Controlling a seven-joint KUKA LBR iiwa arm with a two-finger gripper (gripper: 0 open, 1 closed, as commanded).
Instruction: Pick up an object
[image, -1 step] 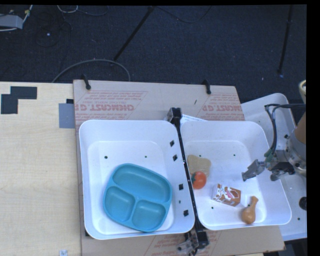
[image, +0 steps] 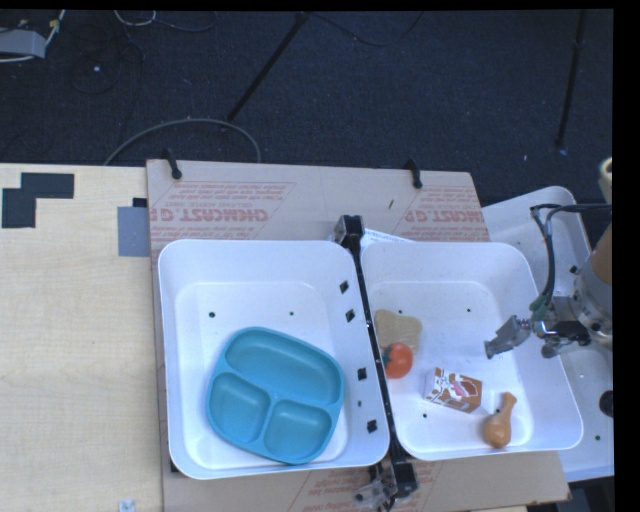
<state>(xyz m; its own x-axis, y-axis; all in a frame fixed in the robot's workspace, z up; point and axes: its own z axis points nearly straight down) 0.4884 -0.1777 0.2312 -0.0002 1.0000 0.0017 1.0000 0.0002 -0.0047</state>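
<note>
Tool (image: 512, 336) hangs empty, opening unclear, above upright-lying tan pear (image: 499, 422), narrow neck pointing up-right.

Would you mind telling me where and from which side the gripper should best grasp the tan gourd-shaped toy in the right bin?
Probably across the narrow neck of the gourd toy, coming from above: it lies flat, clear of the bin wall.

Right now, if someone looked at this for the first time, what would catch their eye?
Most striking is the big blue plastic divided plate lying in the left white bin. Next come the small things in the right white bin: a round orange-red ball by the divider, a brown-and-white printed carton and a tan pear-shaped toy. The grey gripper hangs at that bin's right side.
</note>
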